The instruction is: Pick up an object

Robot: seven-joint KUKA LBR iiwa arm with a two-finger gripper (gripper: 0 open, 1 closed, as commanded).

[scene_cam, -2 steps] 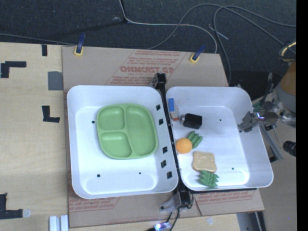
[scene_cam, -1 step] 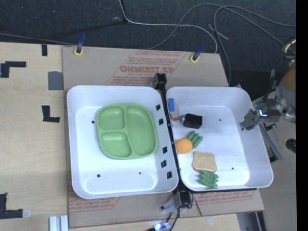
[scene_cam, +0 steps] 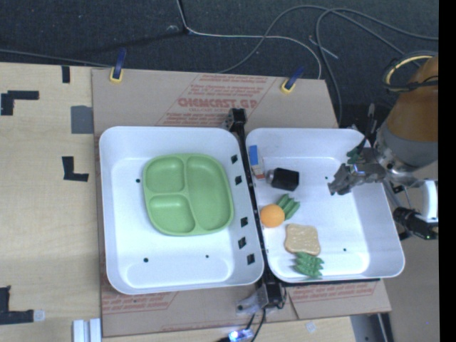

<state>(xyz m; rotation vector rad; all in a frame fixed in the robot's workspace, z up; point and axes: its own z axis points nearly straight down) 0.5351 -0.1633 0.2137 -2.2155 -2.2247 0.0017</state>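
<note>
The right bin (scene_cam: 356,212) holds several small objects along its left side: a black block (scene_cam: 285,179), an orange ball (scene_cam: 271,216), a green toy vegetable (scene_cam: 288,205), a slice of toast (scene_cam: 302,239), a leafy green piece (scene_cam: 308,264) and a small blue and white item (scene_cam: 254,159). My gripper (scene_cam: 340,183) hangs over the right half of this bin, to the right of the black block and apart from every object. Nothing is visible between its fingers.
The left bin (scene_cam: 117,191) carries a green divided plate (scene_cam: 188,194). A black clamp strip (scene_cam: 246,191) runs between the two bins. Cables (scene_cam: 285,27) lie on the dark surface behind the bench. The right bin's floor near the gripper is bare.
</note>
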